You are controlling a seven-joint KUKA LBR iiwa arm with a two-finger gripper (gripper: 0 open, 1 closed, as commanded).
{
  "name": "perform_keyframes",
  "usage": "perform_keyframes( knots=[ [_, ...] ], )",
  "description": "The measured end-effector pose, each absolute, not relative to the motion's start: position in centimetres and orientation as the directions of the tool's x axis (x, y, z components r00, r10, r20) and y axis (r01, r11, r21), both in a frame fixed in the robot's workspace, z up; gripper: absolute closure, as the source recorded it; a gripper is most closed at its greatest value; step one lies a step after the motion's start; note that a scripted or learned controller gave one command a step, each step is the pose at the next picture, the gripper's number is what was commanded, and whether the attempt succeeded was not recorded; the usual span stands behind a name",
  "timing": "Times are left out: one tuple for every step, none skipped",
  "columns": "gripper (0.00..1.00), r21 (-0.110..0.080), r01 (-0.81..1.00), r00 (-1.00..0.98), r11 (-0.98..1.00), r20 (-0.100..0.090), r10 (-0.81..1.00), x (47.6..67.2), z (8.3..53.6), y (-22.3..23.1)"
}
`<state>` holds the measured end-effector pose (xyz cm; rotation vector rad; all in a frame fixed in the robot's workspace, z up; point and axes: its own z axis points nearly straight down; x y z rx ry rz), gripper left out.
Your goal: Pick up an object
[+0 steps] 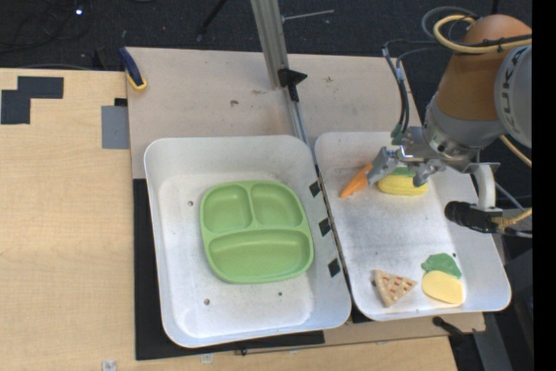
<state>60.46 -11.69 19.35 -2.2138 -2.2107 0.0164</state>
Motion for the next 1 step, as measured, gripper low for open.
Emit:
perform_keyframes(
  knots=[
    [0.00, -0.003, 1.000, 0.000, 0.000, 0.001, 1.000, 60.75, 20.17, -11.70]
  ],
)
